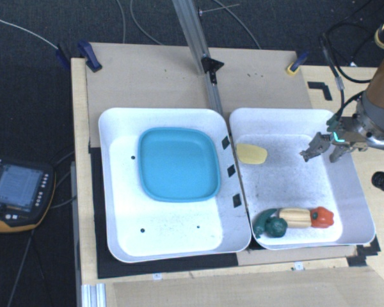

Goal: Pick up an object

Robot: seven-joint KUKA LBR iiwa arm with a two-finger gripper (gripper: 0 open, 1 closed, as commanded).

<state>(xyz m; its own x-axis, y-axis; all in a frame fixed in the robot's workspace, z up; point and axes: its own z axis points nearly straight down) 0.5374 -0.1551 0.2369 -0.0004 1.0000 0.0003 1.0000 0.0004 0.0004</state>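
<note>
In the right bin point(361, 197), three small things are seen: a yellow piece point(251, 153) at the upper left, and along the lower edge a green lump point(271, 226), a tan stick point(295, 218) and a red piece point(322, 217), apparently touching in a row. All are judged light, stiff and smooth. The isolated yellow piece is best pinched across its short width. The pincer point(323, 149) hangs spread and empty at the frame's right. Exact shapes are too small to be made out.

wooden bench point(147, 75) bears two white bins point(115, 171).
</note>
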